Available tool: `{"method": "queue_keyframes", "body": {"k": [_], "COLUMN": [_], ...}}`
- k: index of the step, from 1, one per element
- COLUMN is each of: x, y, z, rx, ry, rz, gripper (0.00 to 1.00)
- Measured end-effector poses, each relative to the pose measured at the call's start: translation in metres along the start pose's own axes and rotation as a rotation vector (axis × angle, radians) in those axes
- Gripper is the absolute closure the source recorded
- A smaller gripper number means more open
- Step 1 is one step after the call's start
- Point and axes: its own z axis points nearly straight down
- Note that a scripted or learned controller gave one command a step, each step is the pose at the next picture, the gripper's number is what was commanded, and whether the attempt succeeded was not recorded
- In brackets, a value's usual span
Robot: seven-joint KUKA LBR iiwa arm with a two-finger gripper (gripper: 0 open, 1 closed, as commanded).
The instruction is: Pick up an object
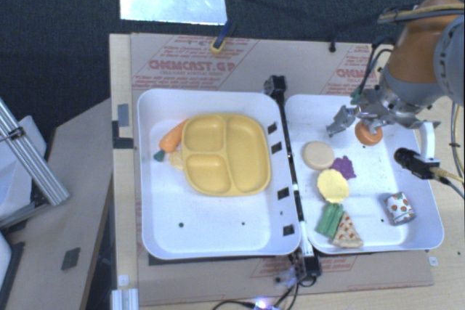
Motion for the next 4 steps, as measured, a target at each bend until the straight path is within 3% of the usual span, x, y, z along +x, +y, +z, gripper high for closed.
{"method": "queue_keyframes", "body": {"k": [1, 3, 4], "x": [0.000, -0.008, -0.008], "y": [0.003, 0.001, 0.004], "z": [-0.007, 0.091, 0.075], "rx": [-0.012, -0.015, -0.026], "ry": [-0.001, -0.001, -0.003], "rz": [-0.002, 0.000, -0.002], "gripper": [0.00, 0.00, 1.00]}}
